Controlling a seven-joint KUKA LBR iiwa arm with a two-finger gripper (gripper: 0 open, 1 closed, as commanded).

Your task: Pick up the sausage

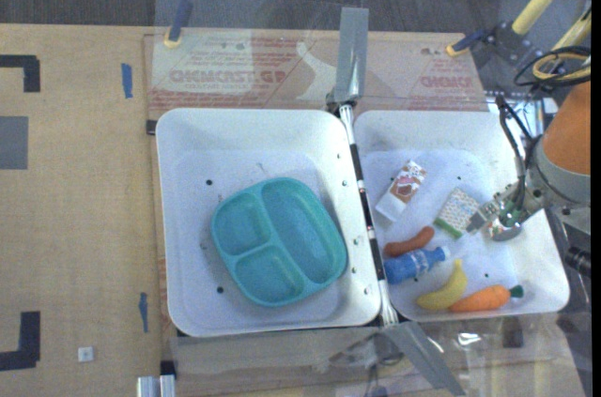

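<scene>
The sausage (410,242) is a short reddish-brown piece lying in the right bin (540,297), near its middle, just above a blue bottle (409,266). My gripper (502,220) hangs low over the right side of that bin, to the right of the sausage and apart from it. It sits close beside a small green-patterned packet (457,211). Nothing shows between its fingers.
A teal divided plate (277,241) lies in the left bin (188,151). The right bin also holds a white and red carton (402,188), a yellow banana (445,288) and an orange carrot (485,297). Cables and the arm's orange band (571,142) crowd the right edge.
</scene>
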